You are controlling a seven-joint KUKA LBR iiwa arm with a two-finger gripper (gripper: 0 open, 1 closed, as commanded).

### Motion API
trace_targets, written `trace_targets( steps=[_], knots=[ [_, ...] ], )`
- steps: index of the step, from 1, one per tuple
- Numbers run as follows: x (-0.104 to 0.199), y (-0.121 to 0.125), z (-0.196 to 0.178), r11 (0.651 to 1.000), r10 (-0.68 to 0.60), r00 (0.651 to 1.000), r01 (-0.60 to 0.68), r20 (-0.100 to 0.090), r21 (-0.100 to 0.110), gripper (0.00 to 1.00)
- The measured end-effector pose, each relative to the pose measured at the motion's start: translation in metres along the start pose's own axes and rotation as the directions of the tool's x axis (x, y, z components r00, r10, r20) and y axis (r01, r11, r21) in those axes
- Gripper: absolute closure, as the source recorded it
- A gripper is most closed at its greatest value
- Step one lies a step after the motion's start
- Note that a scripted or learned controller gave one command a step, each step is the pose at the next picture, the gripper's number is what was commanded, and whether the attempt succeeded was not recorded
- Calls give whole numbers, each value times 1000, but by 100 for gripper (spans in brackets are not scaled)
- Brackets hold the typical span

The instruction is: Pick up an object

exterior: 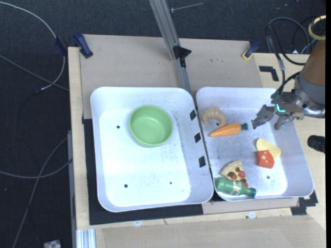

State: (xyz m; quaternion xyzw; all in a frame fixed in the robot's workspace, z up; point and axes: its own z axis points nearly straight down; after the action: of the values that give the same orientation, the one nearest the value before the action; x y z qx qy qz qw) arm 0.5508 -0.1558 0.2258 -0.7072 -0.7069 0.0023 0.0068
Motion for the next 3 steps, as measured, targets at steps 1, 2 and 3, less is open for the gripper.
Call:
trace_targets(
  steps=[1, 2, 3],
  knots=[
    [0, 1, -3, 1000, -1, 1000, 1, 1, -6, 0],
    [1, 0, 39, 1000, 0, 1000, 0, 0, 0, 0],
    [-1, 7, 87, 1000, 1, 1000, -1, 0, 2, 0]
  ],
)
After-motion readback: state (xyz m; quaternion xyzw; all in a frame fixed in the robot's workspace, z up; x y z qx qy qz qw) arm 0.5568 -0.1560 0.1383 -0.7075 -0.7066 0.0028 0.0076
